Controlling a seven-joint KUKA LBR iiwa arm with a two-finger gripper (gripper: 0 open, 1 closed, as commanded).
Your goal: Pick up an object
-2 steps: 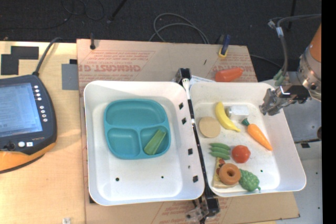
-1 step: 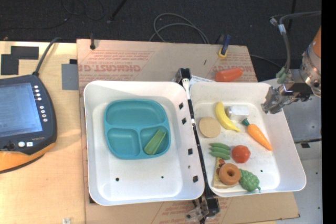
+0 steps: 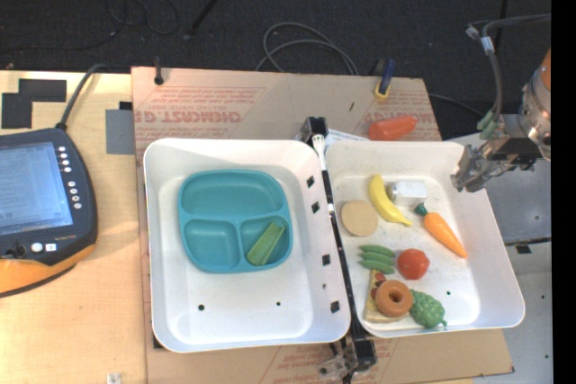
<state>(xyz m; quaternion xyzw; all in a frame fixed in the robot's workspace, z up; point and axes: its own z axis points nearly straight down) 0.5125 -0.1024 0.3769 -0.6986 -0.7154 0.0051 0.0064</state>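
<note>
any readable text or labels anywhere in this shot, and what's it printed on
Red print on the cardboard sheet, behind the left bin: upside down and blurred; not reliably readable.
Fainter red print on the same cardboard at the front edge, below the bins: too blurred to read.
Screen of the handheld pendant at left: lines of text, too small to read.
Toy foods and teal tray: no lettering visible.

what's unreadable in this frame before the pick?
- Gripper, camera view: small and dark at the right bin's top right rim; finger state not discernible.
- Arm: cut off by the right edge, posture unknown.
- White block beside the banana: blends into the bin floor, shape unclear.
- Item under the donut: mostly covered, identity unclear.
- Tablet: cut off by the left edge, screen text too small.
</note>
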